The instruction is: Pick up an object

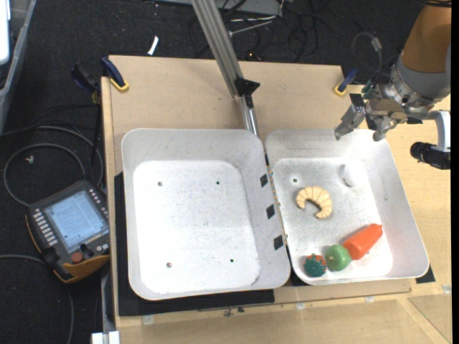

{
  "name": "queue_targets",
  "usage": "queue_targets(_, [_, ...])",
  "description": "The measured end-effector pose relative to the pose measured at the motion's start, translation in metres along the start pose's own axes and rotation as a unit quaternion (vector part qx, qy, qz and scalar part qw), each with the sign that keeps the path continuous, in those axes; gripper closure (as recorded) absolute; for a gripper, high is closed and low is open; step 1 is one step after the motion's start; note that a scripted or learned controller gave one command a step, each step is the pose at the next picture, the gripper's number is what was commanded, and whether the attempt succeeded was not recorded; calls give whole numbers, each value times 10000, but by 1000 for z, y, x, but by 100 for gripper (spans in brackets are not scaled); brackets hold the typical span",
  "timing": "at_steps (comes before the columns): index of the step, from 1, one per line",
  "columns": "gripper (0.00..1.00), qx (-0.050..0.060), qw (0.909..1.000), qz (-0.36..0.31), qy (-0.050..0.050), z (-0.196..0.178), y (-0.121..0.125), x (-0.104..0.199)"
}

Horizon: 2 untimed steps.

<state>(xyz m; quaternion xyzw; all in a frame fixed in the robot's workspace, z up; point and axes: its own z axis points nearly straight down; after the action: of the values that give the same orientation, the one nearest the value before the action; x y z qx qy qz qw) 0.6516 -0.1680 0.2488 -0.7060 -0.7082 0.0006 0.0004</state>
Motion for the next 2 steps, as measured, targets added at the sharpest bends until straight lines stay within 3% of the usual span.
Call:
queue_targets(1, [0, 1, 10000, 0, -2, 0, 0, 0])
queue_targets(2, [0, 16, 10000, 15, 2, 46, -7, -1])
